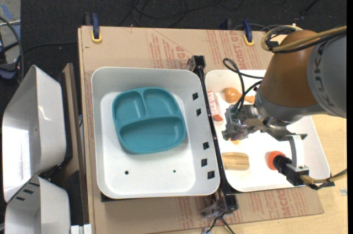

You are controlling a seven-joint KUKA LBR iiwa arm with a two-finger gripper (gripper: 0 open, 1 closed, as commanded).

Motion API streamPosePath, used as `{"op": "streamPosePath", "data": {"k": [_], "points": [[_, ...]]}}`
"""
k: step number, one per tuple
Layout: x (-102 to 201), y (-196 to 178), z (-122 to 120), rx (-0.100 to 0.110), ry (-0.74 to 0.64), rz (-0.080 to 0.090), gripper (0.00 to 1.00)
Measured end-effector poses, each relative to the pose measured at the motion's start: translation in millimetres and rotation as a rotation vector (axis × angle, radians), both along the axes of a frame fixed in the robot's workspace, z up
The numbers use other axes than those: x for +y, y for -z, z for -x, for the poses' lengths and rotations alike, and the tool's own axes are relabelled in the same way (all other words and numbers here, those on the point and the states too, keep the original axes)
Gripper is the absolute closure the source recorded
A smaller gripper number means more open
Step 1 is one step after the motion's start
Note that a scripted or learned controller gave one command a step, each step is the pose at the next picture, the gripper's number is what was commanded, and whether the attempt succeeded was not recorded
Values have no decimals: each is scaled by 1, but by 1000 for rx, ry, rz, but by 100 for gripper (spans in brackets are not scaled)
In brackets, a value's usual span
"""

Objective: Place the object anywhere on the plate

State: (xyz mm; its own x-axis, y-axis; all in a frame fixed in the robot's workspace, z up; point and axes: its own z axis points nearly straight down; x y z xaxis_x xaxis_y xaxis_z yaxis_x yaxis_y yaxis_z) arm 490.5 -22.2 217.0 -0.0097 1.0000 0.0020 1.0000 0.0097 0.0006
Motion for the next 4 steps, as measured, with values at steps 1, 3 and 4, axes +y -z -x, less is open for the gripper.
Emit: {"op": "streamPosePath", "data": {"k": [1,3,4], "points": [[62,0,-5,1,1,0,100],[178,-3,7,2,0,1,100],[232,-3,3,1,0,1,100]]}}
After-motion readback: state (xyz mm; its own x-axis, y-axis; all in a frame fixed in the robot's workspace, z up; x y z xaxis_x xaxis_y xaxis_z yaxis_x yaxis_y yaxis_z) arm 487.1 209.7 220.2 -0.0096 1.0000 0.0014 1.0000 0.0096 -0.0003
